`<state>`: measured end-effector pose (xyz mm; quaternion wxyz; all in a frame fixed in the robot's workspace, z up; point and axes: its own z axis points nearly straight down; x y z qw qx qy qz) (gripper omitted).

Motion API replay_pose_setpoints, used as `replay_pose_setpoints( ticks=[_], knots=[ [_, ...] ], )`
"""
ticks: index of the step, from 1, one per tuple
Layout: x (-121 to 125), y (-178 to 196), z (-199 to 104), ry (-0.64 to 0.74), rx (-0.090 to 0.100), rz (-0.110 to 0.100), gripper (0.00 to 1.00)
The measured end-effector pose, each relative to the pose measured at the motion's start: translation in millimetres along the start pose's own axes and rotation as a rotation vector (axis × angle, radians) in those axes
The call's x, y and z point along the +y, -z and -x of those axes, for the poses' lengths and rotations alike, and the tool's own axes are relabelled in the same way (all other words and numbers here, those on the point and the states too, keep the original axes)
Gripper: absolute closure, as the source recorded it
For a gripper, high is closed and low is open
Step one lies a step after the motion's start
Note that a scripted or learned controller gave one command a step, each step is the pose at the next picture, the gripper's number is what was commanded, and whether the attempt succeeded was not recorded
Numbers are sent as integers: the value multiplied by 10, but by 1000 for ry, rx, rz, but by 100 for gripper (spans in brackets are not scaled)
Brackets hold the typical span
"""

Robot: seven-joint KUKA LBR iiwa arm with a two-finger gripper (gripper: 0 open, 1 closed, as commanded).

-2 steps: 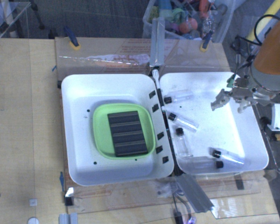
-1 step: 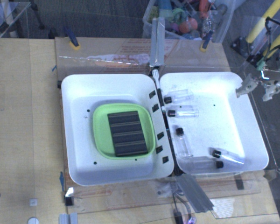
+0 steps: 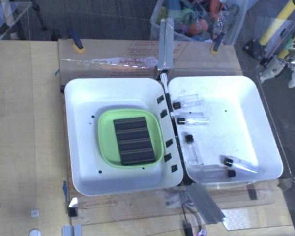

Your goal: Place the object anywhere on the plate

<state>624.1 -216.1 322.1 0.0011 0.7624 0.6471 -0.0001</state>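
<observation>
Camera view, looking down on both bins. The dark grey, ribbed rectangular block [image 3: 133, 140] lies flat on the pale green, rounded-square plastic plate [image 3: 104, 142], which sits in the left shallow white bin [image 3: 78, 132]. The block rests inside the plate's rim, near its middle, and takes up most of the plate's flat floor.

Orientation: the block's long axis runs from the far side of the bin toward the near side, with the near end leaning slightly to the view's right. Four raised bands cross it, so the grooves run along the short axis. Its broad ribbed face points up.

Handling, as I judge it: the block looks stiff and matte, probably rubber or foam, light and not fragile. The ribs should give my fingers some bite. I would take it across the short axis, fingers on the two long edges, near mid-length, since it lies low and the plate's raised rim crowds its ends.

The right shallow white bin [image 3: 246, 107] holds several clear plastic vials with black caps [image 3: 191, 118], which lie on their sides pointing various ways. These look slippery and apt to roll.

Claw: whether it is released or clenched I cannot tell.

Status — if the block is the task's object, it already lies on the plate.
</observation>
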Motion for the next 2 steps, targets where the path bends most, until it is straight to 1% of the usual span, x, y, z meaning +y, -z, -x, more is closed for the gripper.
replay_pose_setpoints(
  ticks=[1,2],
  knots=[
    [192,1052,-64,-7,0,0,0],
    [429,1132,-92,-20,-1,2,0]
  ],
)
